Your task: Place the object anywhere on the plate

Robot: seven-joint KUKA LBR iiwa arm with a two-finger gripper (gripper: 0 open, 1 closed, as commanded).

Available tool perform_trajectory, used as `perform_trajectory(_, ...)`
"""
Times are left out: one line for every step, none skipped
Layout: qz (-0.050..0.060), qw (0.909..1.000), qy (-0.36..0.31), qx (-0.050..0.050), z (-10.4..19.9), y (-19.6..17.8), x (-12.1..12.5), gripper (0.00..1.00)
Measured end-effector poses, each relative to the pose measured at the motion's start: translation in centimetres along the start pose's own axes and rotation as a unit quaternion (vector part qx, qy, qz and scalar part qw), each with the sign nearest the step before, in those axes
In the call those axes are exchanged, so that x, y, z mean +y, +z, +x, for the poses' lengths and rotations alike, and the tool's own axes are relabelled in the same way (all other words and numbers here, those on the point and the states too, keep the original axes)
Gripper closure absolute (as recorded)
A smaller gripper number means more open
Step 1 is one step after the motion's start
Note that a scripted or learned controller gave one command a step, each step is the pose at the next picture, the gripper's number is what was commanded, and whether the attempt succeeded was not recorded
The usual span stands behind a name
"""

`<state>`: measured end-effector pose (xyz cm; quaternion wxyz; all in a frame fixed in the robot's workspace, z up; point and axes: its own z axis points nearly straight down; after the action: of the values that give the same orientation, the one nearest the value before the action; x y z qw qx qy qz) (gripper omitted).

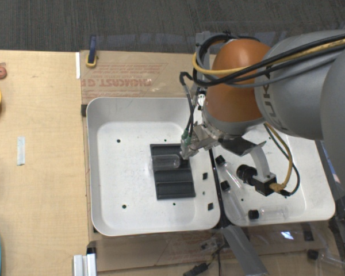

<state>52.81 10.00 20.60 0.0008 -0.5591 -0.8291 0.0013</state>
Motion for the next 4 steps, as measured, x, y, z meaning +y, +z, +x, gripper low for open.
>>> perform_trajectory(-0.001,0.9914,-0.131,-0.001,8.0,-9.1,-0.3,1.00)
perform_trajectory(-0.001,0.9567,-0.291,-0.001,11.3,-8.1,4.4,1.00)
perform_trajectory(-0.002,0.7888,-0.615,-0.001,11.1,-5.5,6.3,1.00)
perform_trajectory(-0.003,0.8584,-0.513,-0.002,7.8,-16.2,14.3,1.00)
